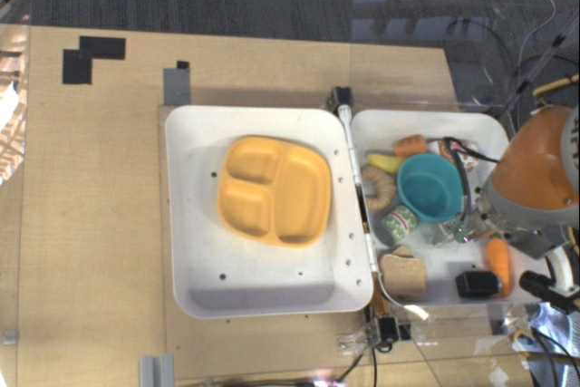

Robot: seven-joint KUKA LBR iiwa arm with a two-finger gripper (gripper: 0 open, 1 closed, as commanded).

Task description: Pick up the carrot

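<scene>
The arm (542,177) reaches in from the right over the right bin (435,124), its orange band above the far right corner, and its gripper (464,229) sits low beside the teal cup (430,188); whether it is apart or together cannot be told. The carrot (497,258) lies near the right bin's front right corner, just beside a black block (476,285) and under the arm's wrist, with nothing gripping it that can be seen. Also in this bin are a banana (381,163), a slice of bread (404,275) and a small can (400,220). The left bin (195,195) holds 1 yellow tray (275,189) with 3 compartments
</scene>
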